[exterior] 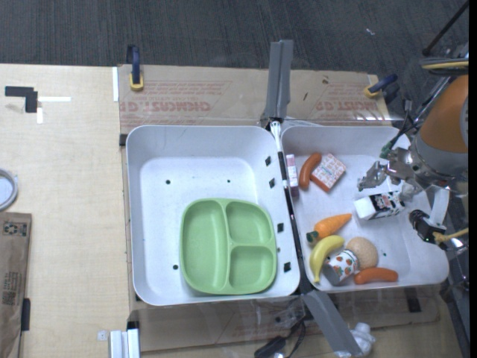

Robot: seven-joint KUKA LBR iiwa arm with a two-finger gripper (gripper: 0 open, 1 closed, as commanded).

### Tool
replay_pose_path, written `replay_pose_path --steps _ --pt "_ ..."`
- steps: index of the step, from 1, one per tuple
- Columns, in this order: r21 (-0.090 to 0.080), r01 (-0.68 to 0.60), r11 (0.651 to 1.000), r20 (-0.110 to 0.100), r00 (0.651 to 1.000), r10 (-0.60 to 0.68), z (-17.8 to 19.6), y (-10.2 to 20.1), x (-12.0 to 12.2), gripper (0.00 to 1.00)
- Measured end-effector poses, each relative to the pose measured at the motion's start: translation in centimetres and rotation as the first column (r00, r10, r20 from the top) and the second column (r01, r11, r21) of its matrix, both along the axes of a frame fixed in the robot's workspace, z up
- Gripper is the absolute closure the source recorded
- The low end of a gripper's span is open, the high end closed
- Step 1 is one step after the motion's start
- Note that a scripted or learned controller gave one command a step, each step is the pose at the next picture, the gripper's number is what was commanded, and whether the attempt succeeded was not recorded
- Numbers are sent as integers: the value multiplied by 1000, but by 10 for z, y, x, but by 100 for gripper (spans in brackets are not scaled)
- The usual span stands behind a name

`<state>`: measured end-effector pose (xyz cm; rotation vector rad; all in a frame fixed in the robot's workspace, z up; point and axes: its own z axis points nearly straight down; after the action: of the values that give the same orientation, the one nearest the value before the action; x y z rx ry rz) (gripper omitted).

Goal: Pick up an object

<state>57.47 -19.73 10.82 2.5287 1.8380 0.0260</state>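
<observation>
you have two white bins side by side. the left bin (149, 200) holds one item: a green divided plate (228, 246) with three compartments, lying flat toward the bin's near side.

the right bin (417, 271) holds eight items by count. far left corner: one red sausage (308, 169), with one small pink-and-white box (328, 172) just beside it on the right. against the divider wall (287, 200) sits one narrow dark-and-pink packet (291, 176). mid-bin: one orange carrot (330, 225). below it: one yellow banana (322, 254), one printed can (340, 267) touching the banana, and one tan round item (363, 250) just behind the can. one orange-red pepper (376, 276) lies along the near wall. one small white carton with dark print (377, 205) lies on its side right of the carrot.

around the bins you see two clamps on the cardboard at the far edge, one on the left (134, 69) and one on the right (381, 86), and a roll of tape (6, 190) at the left border.

the arm (446, 121) enters from the right. the gripper (381, 179) sits low over the right bin, directly above the white carton and close to it. you cannot tell how far apart the fingers stand, nor whether they have hold of the carton.
</observation>
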Motion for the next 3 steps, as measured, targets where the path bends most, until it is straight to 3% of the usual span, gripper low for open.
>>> replay_pose_path --steps 1,2,3 --pt "10 -31 999 -1 1000 31 0 -5 -1 0" --pt "-11 -31 999 17 999 32 15 -12 2 100" --pt "-6 -36 999 14 999 36 13 -9 2 0"
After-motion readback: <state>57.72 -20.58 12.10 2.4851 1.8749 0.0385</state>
